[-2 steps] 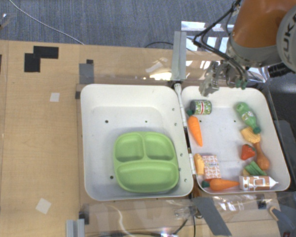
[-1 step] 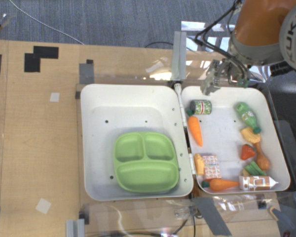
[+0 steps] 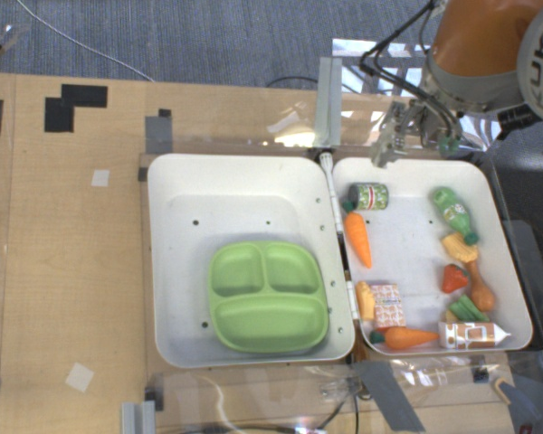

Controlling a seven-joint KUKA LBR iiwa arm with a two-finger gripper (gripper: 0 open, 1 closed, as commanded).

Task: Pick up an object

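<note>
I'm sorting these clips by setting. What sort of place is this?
Probably a robotics lab's grasping bench: two white bins side by side, toy food such as a carrot in the right one, a green divided plate in the left, an arm's claw above.

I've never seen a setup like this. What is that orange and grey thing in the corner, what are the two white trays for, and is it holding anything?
You are looking down at a slant from one camera fixed above a bench. The orange and grey shape is a robot arm reaching in from the right. Its tool hangs over the far edge of the right bin, and nothing shows between its fingers. The left bin holds a green divided plate. The right bin holds toy food: a small can, a carrot, a green bottle, a small carton, a second carrot and a white bottle. Its job is to pick up one object.
</note>
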